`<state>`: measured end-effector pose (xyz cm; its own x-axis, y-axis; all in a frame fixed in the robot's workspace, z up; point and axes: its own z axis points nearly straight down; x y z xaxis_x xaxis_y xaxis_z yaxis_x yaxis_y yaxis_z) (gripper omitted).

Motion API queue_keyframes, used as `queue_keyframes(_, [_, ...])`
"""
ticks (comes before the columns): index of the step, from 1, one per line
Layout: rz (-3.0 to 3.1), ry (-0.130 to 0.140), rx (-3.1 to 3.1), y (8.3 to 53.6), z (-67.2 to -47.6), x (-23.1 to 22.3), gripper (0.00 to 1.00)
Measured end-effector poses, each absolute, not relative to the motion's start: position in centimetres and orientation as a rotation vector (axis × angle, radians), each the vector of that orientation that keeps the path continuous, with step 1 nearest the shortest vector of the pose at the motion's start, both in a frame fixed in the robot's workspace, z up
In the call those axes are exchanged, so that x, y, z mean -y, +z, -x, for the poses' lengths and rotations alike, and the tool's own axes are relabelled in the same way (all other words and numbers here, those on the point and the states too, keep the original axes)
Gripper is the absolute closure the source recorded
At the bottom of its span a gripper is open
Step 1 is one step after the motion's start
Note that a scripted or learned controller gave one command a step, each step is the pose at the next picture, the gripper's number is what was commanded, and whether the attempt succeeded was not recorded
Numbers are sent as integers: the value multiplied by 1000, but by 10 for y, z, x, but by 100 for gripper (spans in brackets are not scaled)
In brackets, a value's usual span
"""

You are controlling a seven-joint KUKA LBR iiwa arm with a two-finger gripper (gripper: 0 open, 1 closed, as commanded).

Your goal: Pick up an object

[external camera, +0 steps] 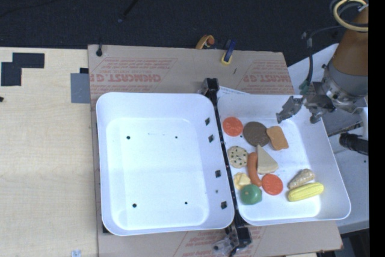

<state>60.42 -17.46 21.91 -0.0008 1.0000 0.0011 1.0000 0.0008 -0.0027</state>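
Objects lie clustered in the right bin (337, 189), mostly toward its left wall: an orange disc (233, 126), a brown patty (255, 133), a tan bread piece (278, 138), a spotted cookie (237, 157), a cheese wedge (266, 161), a red slice (272, 184), a green ball (251, 194); a yellow corn cob (305, 191) sits nearer the right wall; the end effector (301, 108) hangs over the bin's far right corner, fingers spread, gripping nothing; the left bin (108, 159) adjoins.
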Motion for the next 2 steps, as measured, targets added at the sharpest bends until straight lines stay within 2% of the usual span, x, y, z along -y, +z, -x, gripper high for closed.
queue_keyframes(1, [2214, 0, 2230, 83, -630, 85, 0])
queue_keyframes(2, [2222, -1, 2225, 90, -645, 85, 0])
